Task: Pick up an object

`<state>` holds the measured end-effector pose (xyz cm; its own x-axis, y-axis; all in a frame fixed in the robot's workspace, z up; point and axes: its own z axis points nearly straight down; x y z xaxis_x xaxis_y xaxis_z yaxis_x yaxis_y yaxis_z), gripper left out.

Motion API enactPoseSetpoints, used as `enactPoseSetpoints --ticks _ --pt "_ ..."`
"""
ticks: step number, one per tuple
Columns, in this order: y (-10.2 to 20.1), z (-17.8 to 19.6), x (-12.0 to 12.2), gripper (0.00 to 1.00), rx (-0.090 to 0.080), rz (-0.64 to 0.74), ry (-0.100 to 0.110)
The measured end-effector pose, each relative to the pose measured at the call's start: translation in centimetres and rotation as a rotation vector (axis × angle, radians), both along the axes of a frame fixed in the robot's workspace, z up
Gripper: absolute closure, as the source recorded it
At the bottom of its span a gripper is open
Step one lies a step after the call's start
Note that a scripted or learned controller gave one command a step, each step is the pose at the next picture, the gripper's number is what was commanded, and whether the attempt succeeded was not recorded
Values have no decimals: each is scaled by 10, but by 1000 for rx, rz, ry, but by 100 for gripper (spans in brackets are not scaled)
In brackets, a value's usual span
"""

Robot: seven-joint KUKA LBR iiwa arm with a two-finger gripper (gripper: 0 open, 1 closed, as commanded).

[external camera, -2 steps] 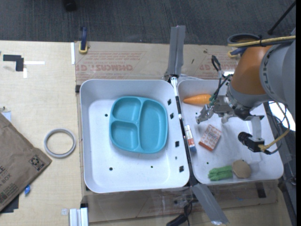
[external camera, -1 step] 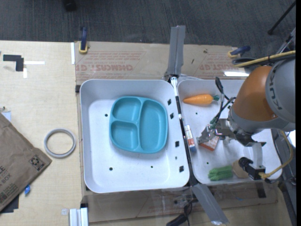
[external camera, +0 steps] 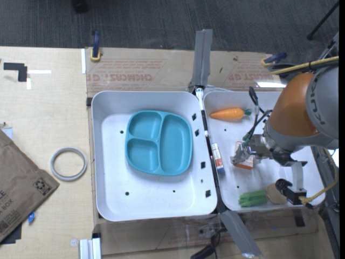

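A: Camera view: the tool is down in the right bin, right at a small red-and-white object near the bin's middle. Whether it is apart or clamped I cannot tell; the wrist hides it.

B: So which step?

A: I'd judge the grasp itself. The next move calls for a secure close, then a straight lift clear of the bin wall.

B: Other candidates?

A: Taking the right bin as landmark: a carrot at its far end, a green object at its near end, a small box along its left wall. The left bin beside it holds a blue divided plate. Further left on the table lie a tape ring and a cardboard box. Dark carpet runs beyond.
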<state>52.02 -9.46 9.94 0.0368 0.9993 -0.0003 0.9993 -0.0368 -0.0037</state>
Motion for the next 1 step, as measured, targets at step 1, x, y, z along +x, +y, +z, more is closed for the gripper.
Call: enactPoseSetpoints --ticks 1 --pt "29 110 23 100 -1 77 -2"
